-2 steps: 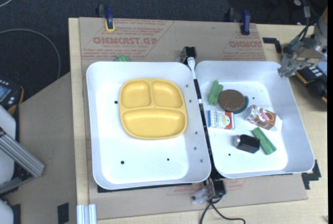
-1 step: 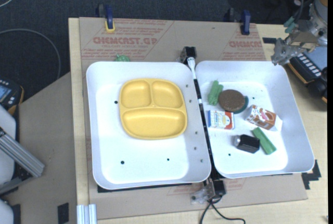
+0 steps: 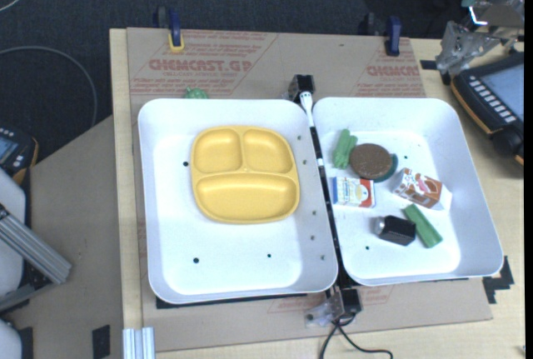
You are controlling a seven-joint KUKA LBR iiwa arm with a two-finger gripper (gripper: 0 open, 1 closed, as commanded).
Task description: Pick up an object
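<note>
No object had been picked yet: the gripper [image 3: 466, 37] sat at the upper right, off beyond the corner of the right bin [image 3: 466, 266], and whether its jaws stood apart or together could not be told from the blur there. All the candidates lay in that right bin, while the left bin [image 3: 166, 266] carried just a yellow divided plate [image 3: 245, 174]. Judging by the layout, the step in hand was the approach; the next move would call for swinging the arm in over the right bin, choosing one item, and lining up with its narrow side. The green stick [image 3: 425, 226] lay with its long axis diagonal, running from upper left to lower right, just beside a black block [image 3: 395, 230]. A second green piece [image 3: 344, 147] stood nearly upright in the view, touching the brown round disc [image 3: 371, 161]. A small carton [image 3: 353, 191] and a red-and-white packet [image 3: 421, 189] lay between them.
</note>
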